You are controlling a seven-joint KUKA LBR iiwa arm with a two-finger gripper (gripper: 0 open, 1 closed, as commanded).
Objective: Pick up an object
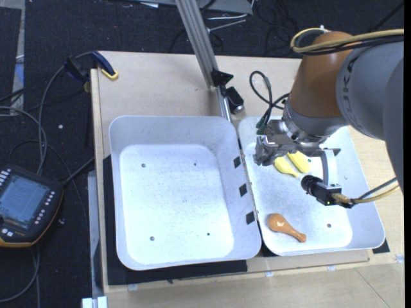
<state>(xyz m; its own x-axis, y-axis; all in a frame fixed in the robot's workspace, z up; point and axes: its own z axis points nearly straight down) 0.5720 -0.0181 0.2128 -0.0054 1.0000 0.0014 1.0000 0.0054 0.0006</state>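
A yellow banana-shaped toy lies in the right bin, toward its back left. My gripper hangs right over the toy's left end, and the wrist hides the fingertips. An orange pear-shaped toy lies near the right bin's front, apart from the gripper.
The left bin sits beside the right one, with black clips along their shared rim. A slanted metal rail rises behind the bins. A black cable plug hangs off the arm above the right bin. A handheld pendant lies at far left.
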